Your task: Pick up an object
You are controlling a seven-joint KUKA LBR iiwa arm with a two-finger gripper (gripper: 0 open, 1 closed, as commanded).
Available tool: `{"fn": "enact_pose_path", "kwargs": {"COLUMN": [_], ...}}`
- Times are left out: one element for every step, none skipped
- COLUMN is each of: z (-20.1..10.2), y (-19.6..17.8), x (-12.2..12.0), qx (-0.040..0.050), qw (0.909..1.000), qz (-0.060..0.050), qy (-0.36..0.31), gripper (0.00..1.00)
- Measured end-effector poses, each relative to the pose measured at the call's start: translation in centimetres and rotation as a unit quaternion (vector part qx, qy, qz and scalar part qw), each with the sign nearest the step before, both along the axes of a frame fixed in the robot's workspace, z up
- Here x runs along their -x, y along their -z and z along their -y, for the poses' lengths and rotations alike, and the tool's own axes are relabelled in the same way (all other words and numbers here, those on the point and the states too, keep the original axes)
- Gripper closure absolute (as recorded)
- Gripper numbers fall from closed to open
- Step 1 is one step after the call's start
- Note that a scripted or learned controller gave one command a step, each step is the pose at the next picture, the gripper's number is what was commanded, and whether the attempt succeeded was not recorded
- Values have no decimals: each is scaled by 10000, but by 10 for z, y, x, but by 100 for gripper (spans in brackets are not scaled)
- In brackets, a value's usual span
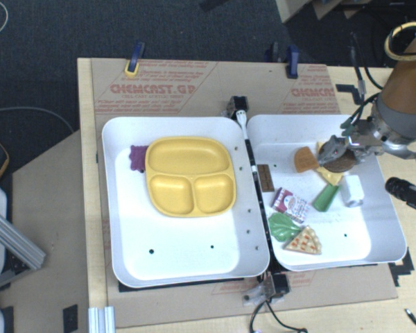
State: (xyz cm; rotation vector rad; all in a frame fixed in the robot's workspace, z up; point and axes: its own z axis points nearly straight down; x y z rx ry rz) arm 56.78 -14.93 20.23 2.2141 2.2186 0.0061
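Observation:
My gripper (pixel 335 152) hangs low over the upper middle of the right bin (pixel 381 234), reaching in from the right. Right under it lies a dark brown round piece (pixel 340 164), partly covered by the gripper. An orange-brown round piece (pixel 305 159) lies just to its left, and a yellow wedge (pixel 331 177) just below it. A green bottle (pixel 326 197) and a white cylinder (pixel 352 190) lie a little nearer the front. I cannot tell whether anything is held.
The right bin also holds a brown bar (pixel 265 177), a red-and-white packet (pixel 290 203), a green leaf (pixel 283 226) and a pizza slice (pixel 305 241). In the left bin (pixel 125 241) sit a yellow divided plate (pixel 191 175) and a purple item (pixel 137 157).

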Motion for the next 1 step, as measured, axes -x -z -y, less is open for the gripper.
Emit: {"fn": "enact_pose_path", "kwargs": {"z": [0], "y": [-23], "x": [-1], "qx": [-4], "qw": [10000], "qz": [-19], "qy": [2], "gripper": [100]}}
